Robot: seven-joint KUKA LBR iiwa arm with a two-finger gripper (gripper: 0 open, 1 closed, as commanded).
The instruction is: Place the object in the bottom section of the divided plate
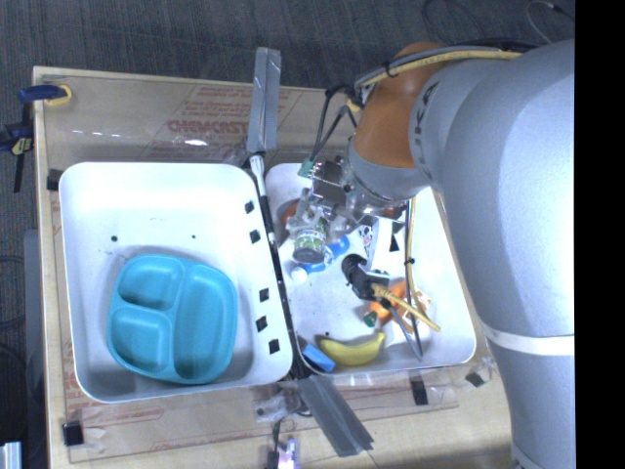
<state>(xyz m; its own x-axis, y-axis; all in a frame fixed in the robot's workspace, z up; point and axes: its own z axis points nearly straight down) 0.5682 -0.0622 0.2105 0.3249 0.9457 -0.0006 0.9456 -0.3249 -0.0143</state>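
Grey arm hides much of the right bin.

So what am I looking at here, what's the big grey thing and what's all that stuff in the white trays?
The big grey thing is a robot arm, with an orange band above its wrist. One camera above the bench looks down at a slant, and the arm reaches in from the right. At its tip is a two-finger gripper, lowered into the right bin. That bin holds a jumble of small items, among them a yellow banana and something orange. I can't tell if the gripper holds anything. The left bin holds a blue divided plate, where an object should end up.
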